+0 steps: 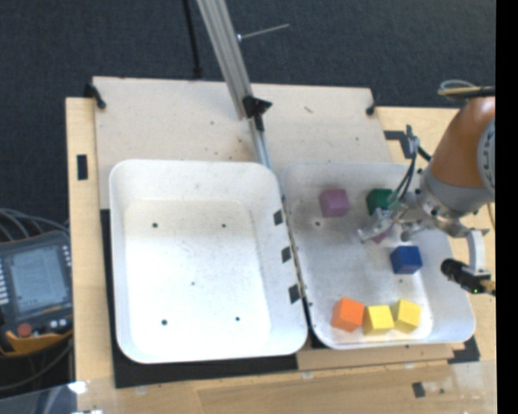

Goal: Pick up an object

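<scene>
The right bin [328, 257] holds several small blocks. A purple cube [333, 202] lies near its back, with a green block [380, 199] to its right. A blue cube [406, 259] sits at mid-right. Along the front edge stand an orange cube [348, 314] and two yellow cubes [380, 318] [408, 314] in a row. My gripper [378, 230] hangs low over the bin, just in front of the green block and up-left of the blue cube. I see nothing held in it.
The left bin [198, 261] sits beside the right one, with a raised divider between them. A slanted metal pole [229, 50] rises behind the bins. A teach pendant [30, 283] lies off the bench at the left.
</scene>
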`<state>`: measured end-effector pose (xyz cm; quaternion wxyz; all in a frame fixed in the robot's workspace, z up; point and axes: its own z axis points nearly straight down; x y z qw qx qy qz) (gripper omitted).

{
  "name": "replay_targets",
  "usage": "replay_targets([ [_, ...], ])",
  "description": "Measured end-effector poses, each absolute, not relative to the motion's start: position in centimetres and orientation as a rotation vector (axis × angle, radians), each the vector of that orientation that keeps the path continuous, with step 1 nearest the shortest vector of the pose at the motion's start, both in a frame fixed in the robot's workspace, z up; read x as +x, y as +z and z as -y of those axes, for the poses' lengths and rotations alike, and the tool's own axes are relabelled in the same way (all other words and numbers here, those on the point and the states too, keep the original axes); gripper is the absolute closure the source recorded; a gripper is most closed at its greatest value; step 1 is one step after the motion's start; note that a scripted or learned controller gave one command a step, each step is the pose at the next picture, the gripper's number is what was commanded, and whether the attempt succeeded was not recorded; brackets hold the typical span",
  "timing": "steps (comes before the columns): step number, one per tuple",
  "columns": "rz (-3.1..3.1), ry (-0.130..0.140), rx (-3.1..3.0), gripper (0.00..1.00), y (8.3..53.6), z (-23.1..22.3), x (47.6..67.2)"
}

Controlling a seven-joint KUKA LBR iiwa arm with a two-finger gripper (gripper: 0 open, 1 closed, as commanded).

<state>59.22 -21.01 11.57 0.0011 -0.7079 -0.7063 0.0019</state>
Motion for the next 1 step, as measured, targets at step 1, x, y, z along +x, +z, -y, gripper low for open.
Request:
replay_targets([
  [1, 2.218, -0.003, -2.232, 1.0, 13.06, 21.12, 59.44],
])
